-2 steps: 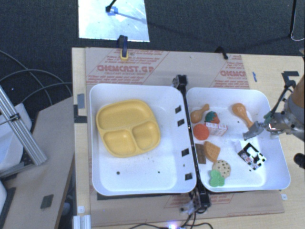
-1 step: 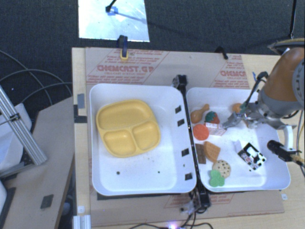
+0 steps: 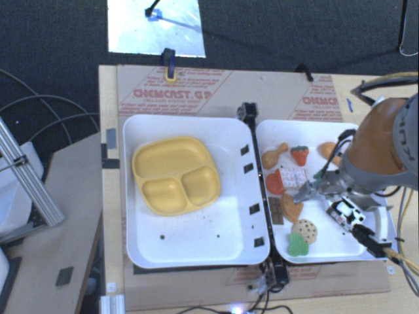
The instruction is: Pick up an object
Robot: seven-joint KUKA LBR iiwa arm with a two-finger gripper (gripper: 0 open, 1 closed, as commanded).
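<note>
Arm bent low over the right bin, gripper down among the toy food.

In the left bin [image 3: 196,126] a yellow divided tray [image 3: 174,174] lies flat, its three compartments facing up. Past the black clips on the shared rim, the right bin [image 3: 327,250] holds the small pieces: a drumstick [image 3: 275,154] and a strawberry [image 3: 300,154] at the back, a red-and-white piece [image 3: 286,178] under them, a brown piece [image 3: 291,209] nearer, then a speckled cookie [image 3: 304,228] touching a green piece [image 3: 298,244] at the front, and an orange piece [image 3: 327,150] near the arm. The arm [image 3: 386,139] comes in from the right, wrist angled down and leftward, and the gripper [image 3: 308,190] sits just above the brown piece, beside the red-and-white one; whether its fingers are apart or together cannot be told.
</note>
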